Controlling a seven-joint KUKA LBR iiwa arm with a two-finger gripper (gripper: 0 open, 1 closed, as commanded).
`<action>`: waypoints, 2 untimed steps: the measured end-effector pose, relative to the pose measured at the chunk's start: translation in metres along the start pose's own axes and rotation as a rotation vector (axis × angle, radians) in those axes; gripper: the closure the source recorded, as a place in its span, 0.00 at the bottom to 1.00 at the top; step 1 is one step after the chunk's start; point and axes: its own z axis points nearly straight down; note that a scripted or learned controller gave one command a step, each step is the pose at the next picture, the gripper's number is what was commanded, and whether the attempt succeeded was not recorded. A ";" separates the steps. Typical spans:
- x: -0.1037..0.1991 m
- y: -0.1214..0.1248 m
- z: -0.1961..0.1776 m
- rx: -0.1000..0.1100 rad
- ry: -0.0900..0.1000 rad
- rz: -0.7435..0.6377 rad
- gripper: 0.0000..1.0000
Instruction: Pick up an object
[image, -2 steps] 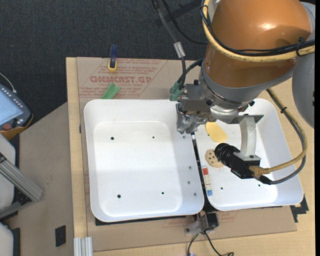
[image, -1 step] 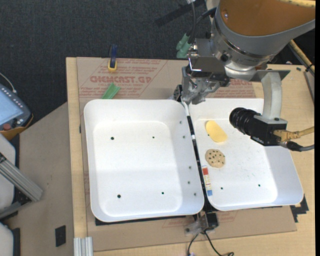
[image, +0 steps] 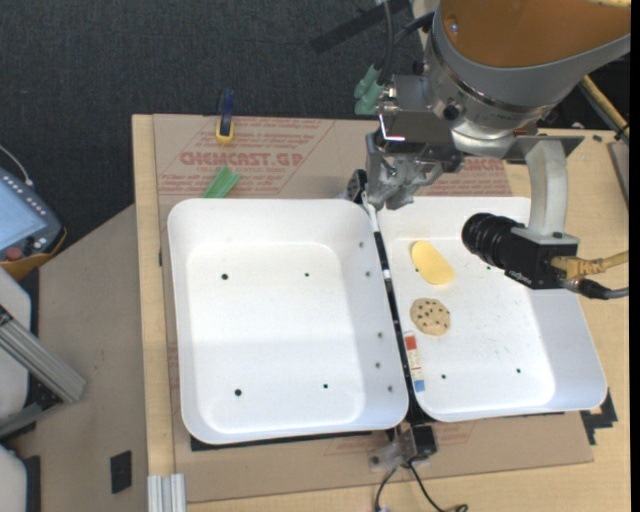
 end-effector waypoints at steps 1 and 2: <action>0.049 0.006 -0.022 -0.001 0.002 -0.004 1.00; 0.047 0.006 -0.032 -0.003 0.002 -0.001 1.00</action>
